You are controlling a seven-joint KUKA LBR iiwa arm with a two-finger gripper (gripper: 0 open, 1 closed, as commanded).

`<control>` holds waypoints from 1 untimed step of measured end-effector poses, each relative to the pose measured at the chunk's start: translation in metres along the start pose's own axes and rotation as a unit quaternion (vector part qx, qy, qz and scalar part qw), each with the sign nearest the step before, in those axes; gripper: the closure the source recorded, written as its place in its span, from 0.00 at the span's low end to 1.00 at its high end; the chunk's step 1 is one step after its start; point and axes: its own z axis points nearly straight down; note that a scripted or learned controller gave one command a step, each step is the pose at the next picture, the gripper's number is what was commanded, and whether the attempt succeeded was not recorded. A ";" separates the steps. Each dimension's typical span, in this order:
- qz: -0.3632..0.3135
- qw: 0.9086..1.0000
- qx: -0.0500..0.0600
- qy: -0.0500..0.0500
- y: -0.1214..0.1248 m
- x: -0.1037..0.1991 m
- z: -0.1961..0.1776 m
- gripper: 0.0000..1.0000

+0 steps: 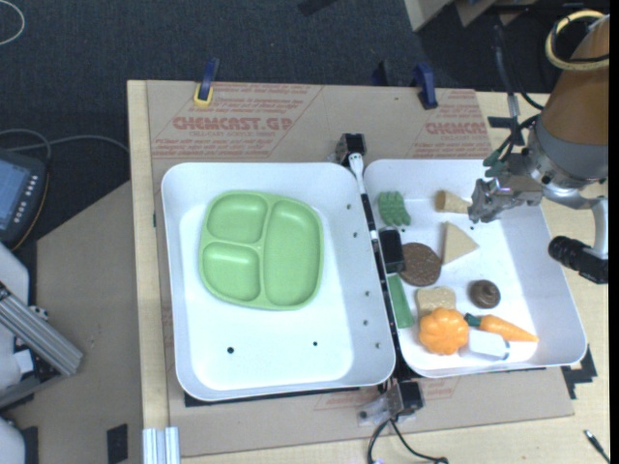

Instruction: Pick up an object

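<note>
Claw (481,209) hanging over the upper part of the right bin (556,293), beside a small tan piece (451,201); whether apart or together cannot be told. Nothing visibly gripped.

Largest to smallest from there:

Left bin (189,259), white and shallow, bearing a green divided tray (262,249) with three compartments, set toward its upper middle.

Right bin, touching the left along a shared edge, holding all the small things. Brown round disc (420,263) near the bin's left wall. Orange pumpkin-shaped piece (443,331) at the lower part, just below a tan square (435,300). Carrot (500,328) lying just right of the pumpkin, touching a white piece (488,347). Pale wedge (457,242) right of the disc, below the claw. Long green strip (399,301) along the left wall. Dark green lump (392,208) near the upper left corner. Small brown ring-shaped piece (484,293) above the carrot.
</note>
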 end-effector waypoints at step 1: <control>0.000 1.000 0.000 0.000 0.017 0.053 -0.008 1.00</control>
